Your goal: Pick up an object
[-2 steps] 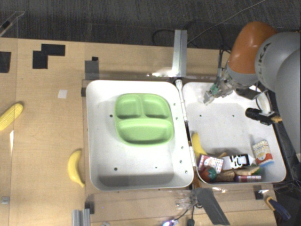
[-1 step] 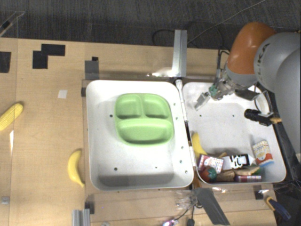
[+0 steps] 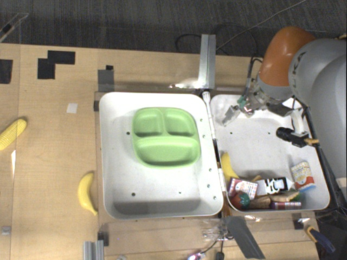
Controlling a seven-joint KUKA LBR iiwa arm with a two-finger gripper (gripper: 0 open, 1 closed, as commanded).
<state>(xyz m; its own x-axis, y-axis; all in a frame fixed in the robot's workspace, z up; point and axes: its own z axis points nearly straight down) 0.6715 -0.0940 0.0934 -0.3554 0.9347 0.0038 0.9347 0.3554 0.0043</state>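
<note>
Far to the left of the green plate (image 3: 165, 136), a yellow corn toy (image 3: 12, 134) and a loose banana (image 3: 87, 193) are lying on the surface (image 3: 54, 161), outside both bins, so you are probably not treating them as targets. The green plate itself is sitting flat in the middle of the left bin (image 3: 157, 191). It is covering much of the floor and offering little edge for a pinch. Just right of the green plate and slightly behind it, the tool (image 3: 234, 112) is hovering over the bare back corner of the right bin (image 3: 260, 150), with no object beneath it. You cannot tell from this angle whether it is wide or narrow, and nothing is showing in its grasp. The things worth picking are crowding right of the green plate and nearer the camera, along the right bin's front wall. A binned banana (image 3: 229, 168) is lying closest to the plate, then a red and white box (image 3: 243, 188), a black and white carton (image 3: 275, 186) and a small tub (image 3: 301, 173). They are lying pressed together, so any descent there is likely risking a nudge to a neighbour.
</note>
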